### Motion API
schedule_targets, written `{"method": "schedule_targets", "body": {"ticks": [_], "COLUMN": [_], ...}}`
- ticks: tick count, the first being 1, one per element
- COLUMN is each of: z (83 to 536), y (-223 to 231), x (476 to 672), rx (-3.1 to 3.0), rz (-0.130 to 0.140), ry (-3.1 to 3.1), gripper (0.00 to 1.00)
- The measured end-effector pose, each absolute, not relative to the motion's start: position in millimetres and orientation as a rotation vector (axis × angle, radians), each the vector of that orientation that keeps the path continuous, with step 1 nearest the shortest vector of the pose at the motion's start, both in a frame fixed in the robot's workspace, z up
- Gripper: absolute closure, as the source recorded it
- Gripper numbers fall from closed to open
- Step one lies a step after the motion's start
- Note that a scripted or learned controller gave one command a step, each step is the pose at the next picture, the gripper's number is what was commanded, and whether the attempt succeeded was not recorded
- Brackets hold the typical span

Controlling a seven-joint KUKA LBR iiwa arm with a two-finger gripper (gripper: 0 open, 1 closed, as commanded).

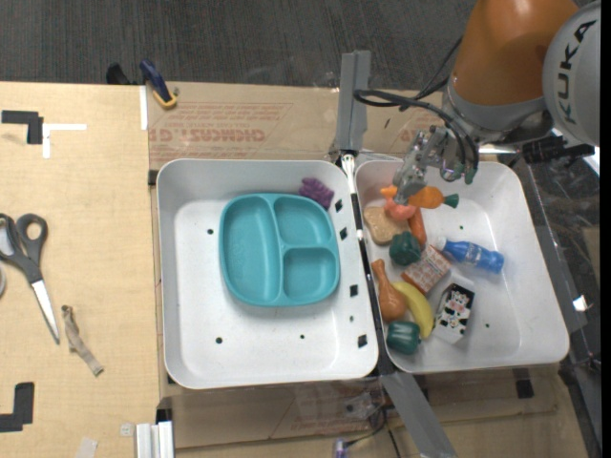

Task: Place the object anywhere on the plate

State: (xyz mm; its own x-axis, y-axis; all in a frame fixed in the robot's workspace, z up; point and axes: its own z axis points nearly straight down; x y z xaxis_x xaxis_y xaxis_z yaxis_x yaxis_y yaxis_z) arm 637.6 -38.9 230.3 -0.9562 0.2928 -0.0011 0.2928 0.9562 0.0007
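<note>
Camera view: gripper [420,181] sits low over the upper-left corner of the right bin [535,256], right on top of the toy pile. Directly under and just beside the tips is an orange carrot-like toy [427,197], long axis running roughly left-right with its green stem end pointing right; the jaws come down on it from above and the top edge of the toy meets the tips. Can't tell if the jaws are spread or pressed together, since metal and cabling blur into each other there, so can't say the carrot-like toy is held. Just left of it lies a tan bread slice [379,222], below it a red chili-like piece [418,227] and a dark green pepper [404,248]; further down a blue bottle [473,256], a banana [416,305] and a cow-print carton [455,311]. Target is the teal divided plate [281,250] in the middle of the left bin [181,284], well apart from the gripper, to the left and slightly lower in frame, across the wall between bins. A purple toy [317,192] lies just off the plate's upper-right corner. Judgement: grasp not confirmed; the coming move hinges on closing across the carrot's short axis, then carrying it left.
</note>
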Motion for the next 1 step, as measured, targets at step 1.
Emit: {"method": "schedule_targets", "body": {"ticks": [1], "z": [192.3], "y": [-59.8], "x": [608.1], "rx": [-0.149], "rz": [0.001], "ry": [3.136], "gripper": [1.0]}}
